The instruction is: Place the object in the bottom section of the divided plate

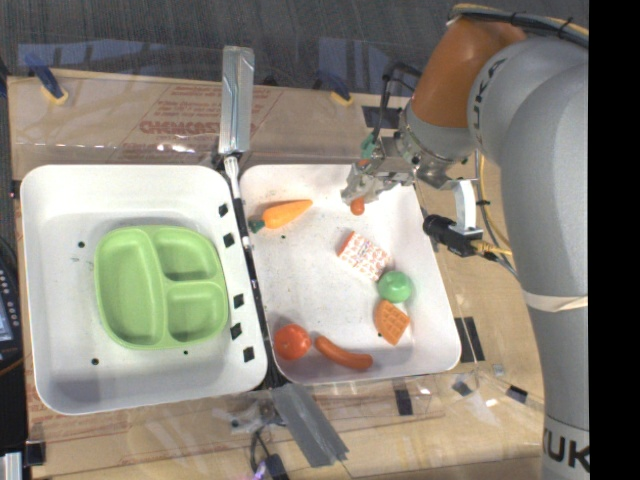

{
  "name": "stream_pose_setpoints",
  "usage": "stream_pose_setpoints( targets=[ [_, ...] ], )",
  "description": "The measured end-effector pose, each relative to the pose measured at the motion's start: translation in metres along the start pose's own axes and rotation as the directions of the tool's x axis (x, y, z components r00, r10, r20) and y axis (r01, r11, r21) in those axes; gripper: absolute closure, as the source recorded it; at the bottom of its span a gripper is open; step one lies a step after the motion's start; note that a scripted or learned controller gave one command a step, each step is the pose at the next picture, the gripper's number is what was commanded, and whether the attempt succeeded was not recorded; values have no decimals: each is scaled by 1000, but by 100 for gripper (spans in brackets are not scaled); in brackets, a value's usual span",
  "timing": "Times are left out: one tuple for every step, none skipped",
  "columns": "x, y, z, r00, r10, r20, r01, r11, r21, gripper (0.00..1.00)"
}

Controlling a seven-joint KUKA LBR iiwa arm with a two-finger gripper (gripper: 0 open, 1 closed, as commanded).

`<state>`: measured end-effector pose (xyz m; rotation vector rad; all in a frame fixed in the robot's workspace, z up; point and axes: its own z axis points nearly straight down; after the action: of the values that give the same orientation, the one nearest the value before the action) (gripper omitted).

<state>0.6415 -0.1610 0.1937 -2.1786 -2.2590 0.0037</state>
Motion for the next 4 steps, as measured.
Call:
stream_pose_setpoints(
  targets=[
    [61,-57,26,999,41,0,-41,999,2,100],
    [138,-16,-87,994,-106,1,106,994,-4,100],
    [213,-69,4,959,-284,1,284,959,2,100],
    [273,-78,84,999,-52,0,52,998,-19,100]
  ],
)
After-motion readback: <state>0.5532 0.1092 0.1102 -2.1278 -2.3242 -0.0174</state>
